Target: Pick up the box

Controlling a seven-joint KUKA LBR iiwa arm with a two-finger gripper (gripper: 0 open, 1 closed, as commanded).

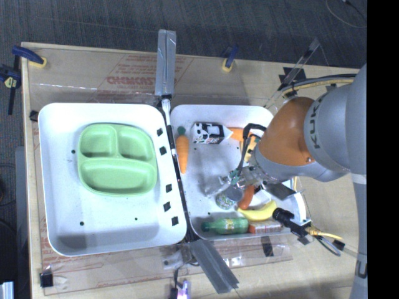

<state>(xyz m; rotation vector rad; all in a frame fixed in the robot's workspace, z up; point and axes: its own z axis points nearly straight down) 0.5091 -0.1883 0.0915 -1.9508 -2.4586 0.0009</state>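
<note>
Two white bins stand side by side: the left bin [56, 185] and the right bin [206, 161]. The left one holds one green tray [116, 157] with three compartments. In the right one lie one black-and-white box [207, 132], one carrot [182, 153], one green bottle [225, 225] and one banana [260, 213]. One arm [312, 136] reaches over it, bearing one gripper [235, 182]. Two blue clamps [28, 56] grip the bench's left end, and one more [230, 59] its far edge.

Right bin [187, 167]: crowded by carrot [182, 152], green bottle [224, 225], banana [259, 213], box [207, 132].
Left bin [56, 167]: open around green tray [116, 159].
</note>
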